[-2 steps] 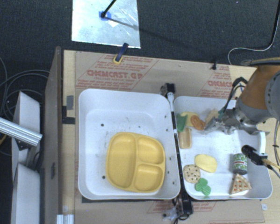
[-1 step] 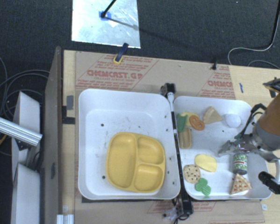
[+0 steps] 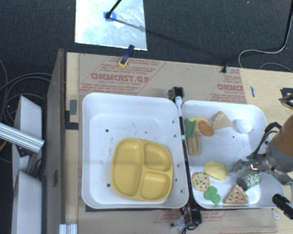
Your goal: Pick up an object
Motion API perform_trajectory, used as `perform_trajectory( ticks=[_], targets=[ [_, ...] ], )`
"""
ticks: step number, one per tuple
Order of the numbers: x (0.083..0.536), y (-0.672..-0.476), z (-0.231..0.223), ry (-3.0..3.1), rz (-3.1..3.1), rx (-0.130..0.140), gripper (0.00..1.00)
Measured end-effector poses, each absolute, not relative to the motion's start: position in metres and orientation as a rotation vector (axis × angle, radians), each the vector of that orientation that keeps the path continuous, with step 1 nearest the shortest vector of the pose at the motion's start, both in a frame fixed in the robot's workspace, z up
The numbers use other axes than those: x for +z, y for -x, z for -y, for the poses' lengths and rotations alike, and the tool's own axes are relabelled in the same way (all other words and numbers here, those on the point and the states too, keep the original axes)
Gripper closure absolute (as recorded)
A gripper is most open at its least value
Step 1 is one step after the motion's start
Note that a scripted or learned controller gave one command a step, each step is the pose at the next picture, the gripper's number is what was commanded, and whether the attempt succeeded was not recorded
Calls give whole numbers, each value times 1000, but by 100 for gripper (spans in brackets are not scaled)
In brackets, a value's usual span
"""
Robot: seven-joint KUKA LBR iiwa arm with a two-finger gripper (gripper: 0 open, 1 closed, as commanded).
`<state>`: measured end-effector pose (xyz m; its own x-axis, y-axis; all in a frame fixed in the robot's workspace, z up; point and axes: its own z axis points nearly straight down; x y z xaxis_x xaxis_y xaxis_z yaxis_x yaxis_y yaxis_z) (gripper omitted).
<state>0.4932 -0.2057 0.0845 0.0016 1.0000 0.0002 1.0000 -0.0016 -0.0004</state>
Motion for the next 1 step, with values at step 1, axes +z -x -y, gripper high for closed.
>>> perform_trajectory(
  ticks=[1],
  targets=[
    [190,-551,128,2213,2245,-17,0]
  ],
)
